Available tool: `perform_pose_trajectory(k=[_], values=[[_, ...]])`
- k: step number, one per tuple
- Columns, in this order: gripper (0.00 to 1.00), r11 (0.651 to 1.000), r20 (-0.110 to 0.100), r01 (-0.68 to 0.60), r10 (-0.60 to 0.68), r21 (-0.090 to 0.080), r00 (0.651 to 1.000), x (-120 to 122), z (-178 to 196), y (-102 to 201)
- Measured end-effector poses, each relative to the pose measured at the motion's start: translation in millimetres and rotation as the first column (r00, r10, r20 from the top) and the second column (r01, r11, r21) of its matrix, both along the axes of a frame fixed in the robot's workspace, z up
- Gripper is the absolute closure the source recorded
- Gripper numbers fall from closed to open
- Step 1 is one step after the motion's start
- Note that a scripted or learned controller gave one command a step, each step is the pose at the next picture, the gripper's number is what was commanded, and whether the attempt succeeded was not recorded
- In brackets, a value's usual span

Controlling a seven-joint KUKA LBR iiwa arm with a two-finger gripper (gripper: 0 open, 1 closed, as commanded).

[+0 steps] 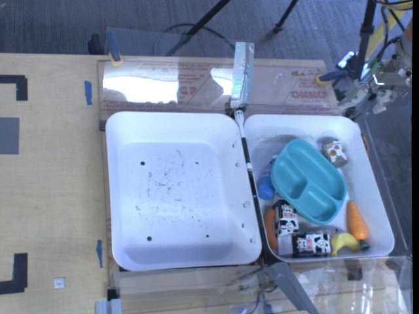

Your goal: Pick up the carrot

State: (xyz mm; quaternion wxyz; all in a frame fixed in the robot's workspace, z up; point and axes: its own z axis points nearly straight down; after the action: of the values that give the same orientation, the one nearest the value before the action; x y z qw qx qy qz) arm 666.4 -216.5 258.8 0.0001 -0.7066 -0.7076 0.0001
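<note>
Nearest us: cow-patterned box (313,243) and yellow banana (345,242) lay against the near wall of the right bin (383,195).
Claw: the gripper (368,87) hung past the far right corner of the right bin, outside its rim and among cables; we could not tell whether it was wide or narrow, and we saw nothing held in it.
Carrot: the carrot (356,221) lay on the floor of the right bin along its right wall, just beside the banana, well apart from the gripper.
Neighbours: a teal divided tray (309,178) sat in the middle of that bin, its edge near the carrot; a small white and brown toy (334,152) lay beyond it at the far wall.
Left side of that bin: a second cow-patterned box (286,218), a blue object (265,187) and a slim orange piece (270,227) crowded the wall; we could not tell what the orange piece was.
Left bin: the left bin (118,175) stood beside, its floor scuffed.
Progress: we judged nothing done yet; approach, descent, closing on the carrot and the lift all remained.
</note>
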Motion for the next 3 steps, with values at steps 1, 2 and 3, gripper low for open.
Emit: perform_pose_trajectory(k=[1, 2, 3], values=[[0.00, 0.983, 0.002, 0.184, -0.184, -0.001, 0.983, 1.2, 10.9, 21.7], [0.00, 0.998, 0.000, 0.070, -0.070, -0.001, 0.998, 0.9, -129.8, 10.2], [0.00, 1.000, 0.001, -0.005, 0.005, 0.017, 1.000, -5.2, -167.1, 13.6]])
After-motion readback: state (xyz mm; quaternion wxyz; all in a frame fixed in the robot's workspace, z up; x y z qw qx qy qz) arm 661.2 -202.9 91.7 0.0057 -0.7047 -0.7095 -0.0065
